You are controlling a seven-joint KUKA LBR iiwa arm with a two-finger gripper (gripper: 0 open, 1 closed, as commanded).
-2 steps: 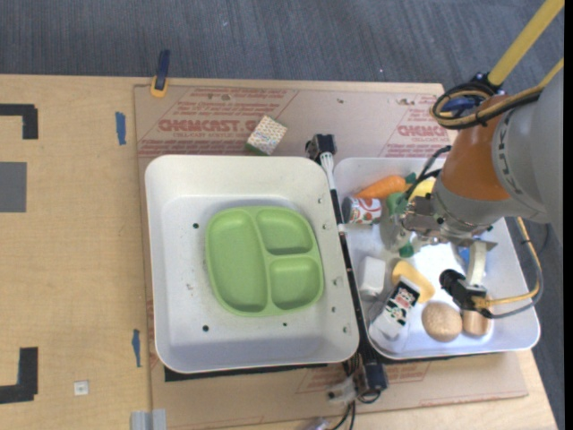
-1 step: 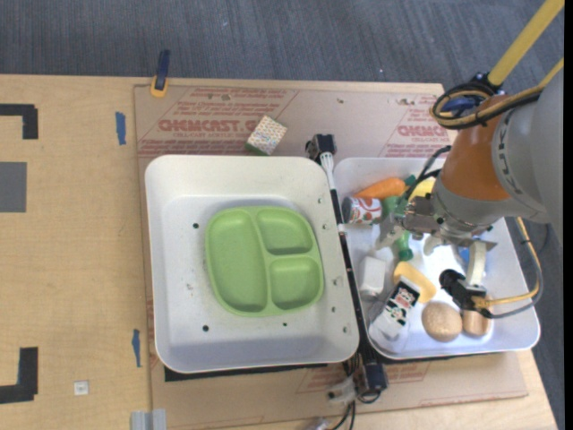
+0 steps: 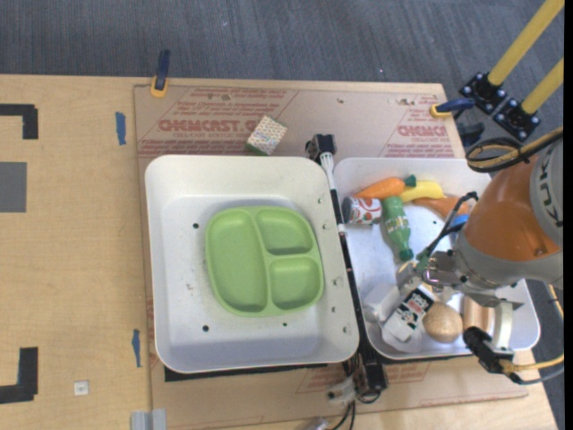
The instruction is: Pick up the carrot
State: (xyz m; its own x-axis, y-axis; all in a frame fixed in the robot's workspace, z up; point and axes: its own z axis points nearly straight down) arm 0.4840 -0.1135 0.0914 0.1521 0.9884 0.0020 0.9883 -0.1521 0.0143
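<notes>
The carrot [image 3: 381,188] is orange and lies at the far side of the right bin [image 3: 367,267], its tip pointing left, touching a yellow banana-like toy [image 3: 423,189]. My gripper [image 3: 419,274] hangs low over the middle of the right bin, well on the near side of the carrot and just below a green bottle [image 3: 397,223]. Nothing shows held in it. The orange wrist band [image 3: 501,231] covers part of the bin's right half.
A red can [image 3: 361,210] lies by the bin's left wall. A white carton [image 3: 408,312] and a tan egg-shaped thing [image 3: 441,322] sit right below the gripper. The left bin [image 3: 170,240] holds a green divided plate [image 3: 265,260]. A small patterned block [image 3: 267,135] lies behind the bins.
</notes>
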